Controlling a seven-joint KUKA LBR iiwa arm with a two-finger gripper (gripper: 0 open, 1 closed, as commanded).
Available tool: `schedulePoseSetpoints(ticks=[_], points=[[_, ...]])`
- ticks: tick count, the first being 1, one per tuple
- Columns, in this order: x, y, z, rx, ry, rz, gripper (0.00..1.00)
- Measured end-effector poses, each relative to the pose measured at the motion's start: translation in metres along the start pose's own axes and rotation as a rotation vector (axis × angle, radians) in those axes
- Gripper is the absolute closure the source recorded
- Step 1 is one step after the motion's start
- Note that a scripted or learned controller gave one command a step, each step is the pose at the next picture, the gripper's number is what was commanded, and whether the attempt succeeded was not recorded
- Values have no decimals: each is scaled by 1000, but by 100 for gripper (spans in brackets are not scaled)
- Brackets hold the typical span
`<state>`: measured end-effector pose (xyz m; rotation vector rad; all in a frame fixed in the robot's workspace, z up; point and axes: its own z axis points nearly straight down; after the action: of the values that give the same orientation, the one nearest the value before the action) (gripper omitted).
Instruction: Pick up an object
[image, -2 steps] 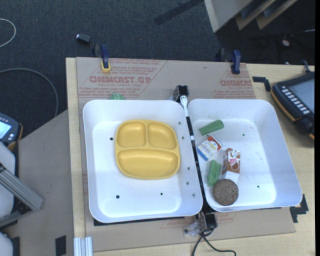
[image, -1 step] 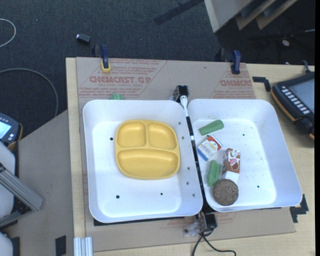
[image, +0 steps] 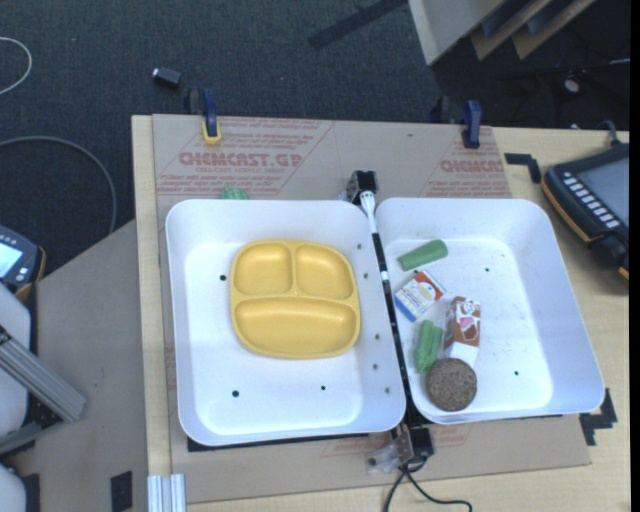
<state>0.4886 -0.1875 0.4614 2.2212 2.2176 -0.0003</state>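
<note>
Two shallow white bins sit side by side on a brown board (image: 300, 160) printed with red lettering. The left bin (image: 200, 390) and the right bin (image: 560, 330) touch along their inner rims. Two blue clamps (image: 209, 110) (image: 471, 122) grip the board's far edge. A yellow-edged handheld pendant (image: 592, 200) lies at the right on the wooden surface (image: 620, 330). Dark carpet (image: 80, 100) with a thin cable (image: 60, 150) lies beyond. A black cable (image: 400, 490) exits near the front edge.

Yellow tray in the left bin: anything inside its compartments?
Nothing lies in the three compartments of the yellow tray; their bare floors show. It rests flat on the left bin, so whatever is beneath it is covered.
</note>
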Motion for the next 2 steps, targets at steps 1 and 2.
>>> schedulePoseSetpoints(ticks=[1, 2], points=[[-38, 15, 53, 6, 2, 1, 100], [20, -9, -83, -17, -2, -8, 100]])
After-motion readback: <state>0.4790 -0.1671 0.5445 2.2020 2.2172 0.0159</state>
